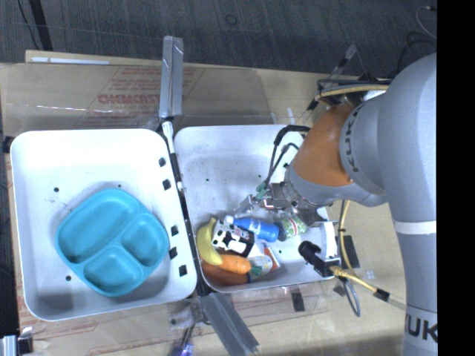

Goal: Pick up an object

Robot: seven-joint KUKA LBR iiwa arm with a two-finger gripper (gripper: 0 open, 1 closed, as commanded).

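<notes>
Objects for picking lie heaped in the near part of the right bin (223, 143), which is one of two shallow white bins set side by side on the bench. In that heap I count one yellow banana (207, 245) against the bin's left wall, one orange carrot (231, 265) lying just in front of it, one blue bottle (260, 228) on its side across the middle, and one small black-and-white item (228, 237) between the banana and the bottle; a few more small pieces sit under and beside these, too jumbled to number or name. The left bin (44, 162) holds one blue divided plate (111, 241) with three compartments, resting toward its near side. The single arm (338, 154), grey with its orange band, reaches in from the right, and its gripper (276, 199) hangs low over the heap, just above the bottle's far end. Whether that gripper is spread or closed cannot be told, as the wrist hardware crowds over it.
</notes>
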